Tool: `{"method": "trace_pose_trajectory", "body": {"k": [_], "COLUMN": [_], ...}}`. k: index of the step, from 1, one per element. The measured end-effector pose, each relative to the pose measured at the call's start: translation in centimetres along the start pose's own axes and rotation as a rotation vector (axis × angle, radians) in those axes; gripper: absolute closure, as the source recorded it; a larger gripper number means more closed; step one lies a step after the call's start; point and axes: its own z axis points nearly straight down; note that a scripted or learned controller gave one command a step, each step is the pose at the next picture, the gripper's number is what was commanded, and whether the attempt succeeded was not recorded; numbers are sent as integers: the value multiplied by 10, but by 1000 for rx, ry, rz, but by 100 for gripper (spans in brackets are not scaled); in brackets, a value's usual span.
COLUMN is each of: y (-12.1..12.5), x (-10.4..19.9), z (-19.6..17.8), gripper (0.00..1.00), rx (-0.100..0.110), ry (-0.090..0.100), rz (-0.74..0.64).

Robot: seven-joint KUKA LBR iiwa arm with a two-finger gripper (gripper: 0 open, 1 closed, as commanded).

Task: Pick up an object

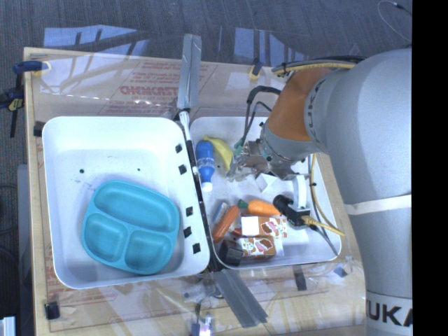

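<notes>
Blue plastic with a white cap, that's the bottle [205, 161], and you can use it as your reference for everything. It lies flat against the left wall of the right bin [329, 247], cap towards the near edge. A yellow banana [221, 150] sits touching the bottle's far end, on its right. Down and to the right of the cap you get an orange carrot [263, 207]. A second orange piece [225, 222] lies tilted just below the cap. Further below the bottle is a brown, white and red snack box [257, 235].

The tool [245, 166] hangs to the right of the bottle, just past the banana, low over the bin floor. You honestly can't tell if it's open or closed from this angle, and nothing is visibly held. The grey arm [364, 131] comes in from the right, bent down steeply, with its orange band [294, 110] above the wrist. Left of the bottle, the other bin [105, 152] holds a teal divided tray [131, 225].
</notes>
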Motion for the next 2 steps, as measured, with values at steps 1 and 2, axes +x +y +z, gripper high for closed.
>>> {"method": "trace_pose_trajectory", "body": {"k": [1,2], "y": [0,-73], "x": [0,-40], "z": [0,-26], "gripper": [0,0], "rx": [0,1], "ry": [0,0], "rz": [-1,-238]}}
